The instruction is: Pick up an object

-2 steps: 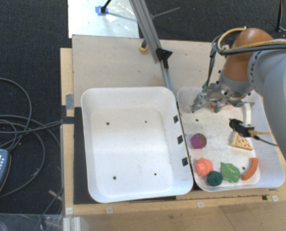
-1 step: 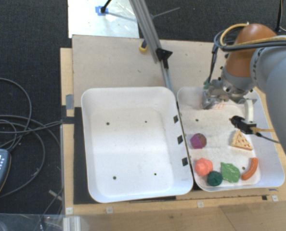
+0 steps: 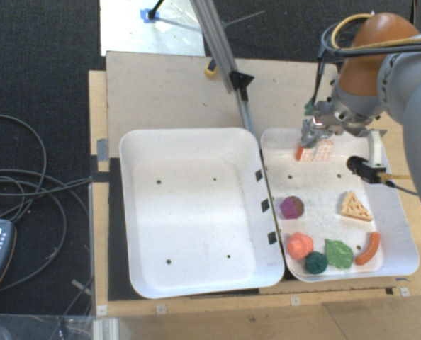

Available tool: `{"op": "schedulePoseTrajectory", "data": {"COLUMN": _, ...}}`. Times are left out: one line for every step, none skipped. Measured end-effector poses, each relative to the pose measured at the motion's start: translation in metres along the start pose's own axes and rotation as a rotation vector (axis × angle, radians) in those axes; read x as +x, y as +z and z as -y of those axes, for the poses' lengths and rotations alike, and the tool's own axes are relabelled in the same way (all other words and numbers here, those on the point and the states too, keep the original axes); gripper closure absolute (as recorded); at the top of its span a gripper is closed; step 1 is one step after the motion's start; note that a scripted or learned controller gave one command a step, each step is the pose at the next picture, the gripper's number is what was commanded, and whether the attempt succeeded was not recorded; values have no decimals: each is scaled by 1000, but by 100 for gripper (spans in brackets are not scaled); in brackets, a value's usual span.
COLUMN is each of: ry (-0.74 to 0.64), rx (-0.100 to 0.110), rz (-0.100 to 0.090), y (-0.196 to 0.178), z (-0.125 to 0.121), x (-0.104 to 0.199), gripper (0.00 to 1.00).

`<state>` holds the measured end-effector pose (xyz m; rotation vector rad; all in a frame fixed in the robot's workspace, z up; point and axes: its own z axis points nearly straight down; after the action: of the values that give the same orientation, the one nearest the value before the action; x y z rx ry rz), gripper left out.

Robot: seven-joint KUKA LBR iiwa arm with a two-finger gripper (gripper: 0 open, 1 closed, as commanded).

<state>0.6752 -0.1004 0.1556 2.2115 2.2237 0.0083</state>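
My gripper [image 3: 312, 134] hangs low at the far end of the right bin [image 3: 402, 222], directly over a small pink-and-white block [image 3: 317, 152] and touching or nearly touching its top. Closer to the front of this bin lie a purple lump [image 3: 291, 207], a pizza-slice toy [image 3: 354, 207], an orange-red ball [image 3: 300, 245], a dark green ball [image 3: 315, 262], a green leafy piece [image 3: 339, 253] and a sausage [image 3: 367, 248]. The arm's wrist hides the bin's far right corner.
The left bin [image 3: 196, 211] sits beside the right one, their rims meeting at a divider with black clips [image 3: 266, 205]. A grey pole [image 3: 221, 44] slants over the bench behind the bins. A black fitting with a cable [image 3: 363, 167] juts out under the arm.
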Motion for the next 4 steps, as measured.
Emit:
{"op": "schedulePoseTrajectory", "data": {"ry": -1, "rx": -1, "rz": 1, "y": -55, "z": -2, "x": 0, "gripper": 100}}
{"op": "schedulePoseTrajectory", "data": {"ry": -4, "rx": 7, "rz": -2, "y": -53, "z": 13, "x": 42, "gripper": 100}}
{"op": "schedulePoseTrajectory", "data": {"ry": -5, "rx": 7, "rz": -2, "y": -68, "z": 34, "x": 92, "gripper": 100}}
{"op": "schedulePoseTrajectory", "data": {"ry": -6, "rx": 9, "rz": -3, "y": -73, "z": 58, "x": 150, "gripper": 100}}
